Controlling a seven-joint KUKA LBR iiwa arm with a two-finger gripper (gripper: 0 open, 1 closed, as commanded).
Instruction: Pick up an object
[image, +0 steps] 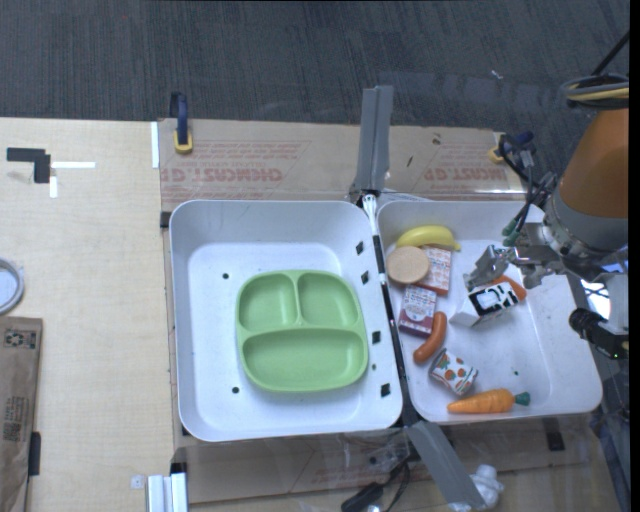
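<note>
though the gripper (492, 272) hung low in the right bin (560, 400), i could not tell its jaw state or any hold. a black-and-white object (492, 299) lay just beneath the jaws; a centred, straight descent seemed wisest.

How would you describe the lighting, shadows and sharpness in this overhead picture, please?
Camera view: even, soft light; the green divided plate casts only a faint shadow on the left bin; the right bin looks bright, slightly washed out; the claw area is soft, small labels unreadable.
</note>
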